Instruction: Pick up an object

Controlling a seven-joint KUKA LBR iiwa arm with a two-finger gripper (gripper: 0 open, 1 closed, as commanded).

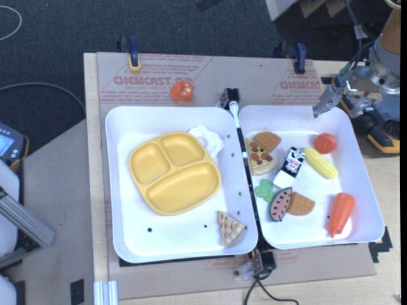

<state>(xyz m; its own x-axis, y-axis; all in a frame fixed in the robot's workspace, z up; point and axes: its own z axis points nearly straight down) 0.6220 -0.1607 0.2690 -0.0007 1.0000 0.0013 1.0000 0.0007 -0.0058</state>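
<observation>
Camera view from above the bench looks down at a slant on two shallow white bins side by side on a brown board. The left bin holds a yellow divided plate in its middle, a small white object touching the plate's upper right edge, and a toy pizza slice near the bin's lower right corner.

The right bin holds a cluster of toy foods. A waffle piece and a round pizza-topped cookie sit at its upper left. A black and white carton lies just beside them, with a yellow corn cob to its right and a red tomato above the corn. Lower down are a green piece, a watermelon slice, a brown biscuit and, well apart near the right wall, an orange carrot.

A small red and orange toy rests on the board outside the bins, above the left one.

The gripper hangs over the upper right corner of the right bin, above the tomato and touching nothing. Whether its fingers are apart or together cannot be told from this angle.
</observation>
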